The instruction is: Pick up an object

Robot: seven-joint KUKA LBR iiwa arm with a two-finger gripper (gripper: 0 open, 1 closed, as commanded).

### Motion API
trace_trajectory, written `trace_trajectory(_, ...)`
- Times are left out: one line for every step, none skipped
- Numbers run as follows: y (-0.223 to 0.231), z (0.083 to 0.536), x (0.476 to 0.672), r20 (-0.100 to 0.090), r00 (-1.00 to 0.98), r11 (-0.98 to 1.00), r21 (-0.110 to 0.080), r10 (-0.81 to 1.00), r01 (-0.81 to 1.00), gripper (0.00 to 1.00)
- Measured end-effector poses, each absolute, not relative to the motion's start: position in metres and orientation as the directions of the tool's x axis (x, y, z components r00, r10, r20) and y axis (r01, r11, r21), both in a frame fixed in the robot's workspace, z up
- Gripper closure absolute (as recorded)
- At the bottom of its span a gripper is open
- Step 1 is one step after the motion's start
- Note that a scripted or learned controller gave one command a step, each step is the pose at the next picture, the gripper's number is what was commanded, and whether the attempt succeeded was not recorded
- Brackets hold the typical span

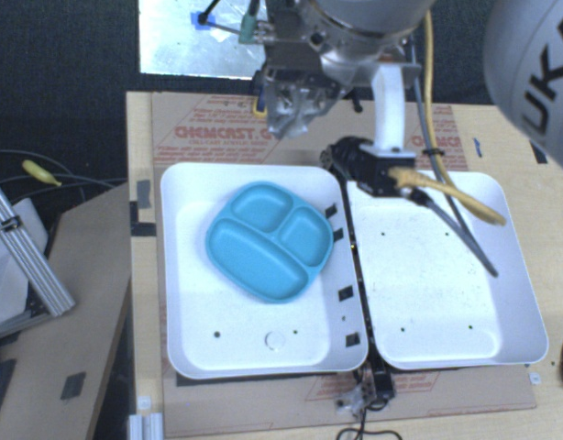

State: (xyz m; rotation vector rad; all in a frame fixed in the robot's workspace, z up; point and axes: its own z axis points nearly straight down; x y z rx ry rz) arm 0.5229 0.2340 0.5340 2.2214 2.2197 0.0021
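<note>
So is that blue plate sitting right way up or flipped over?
Right way up. The blue plate lies flat in the left bin with its three hollow compartments facing upward.

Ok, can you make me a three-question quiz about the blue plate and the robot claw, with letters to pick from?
1. Where is the blue plate?
A. In the left bin
B. In the right bin
C. On the cardboard behind the bins

2. How many sections does the blue plate have?
A. One
B. Three
C. Six

3. Where is the claw?
A. Pressed onto the plate
B. Up above the cardboard behind the left bin
C. Down inside the right bin

Answers:
1. A, the plate lies on the floor of the left bin, with the right bin beside it.
2. B, raised ridges split it into one long section and two smaller ones.
3. B, the claw hangs over the cardboard behind the left bin, apart from the plate.
</note>
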Motion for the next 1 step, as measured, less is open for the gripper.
trace_trajectory(0.1944, 0.5353, 0.4848, 0.001, 0.001, -0.001, 0.0, 1.0, 1.0, 1.0)
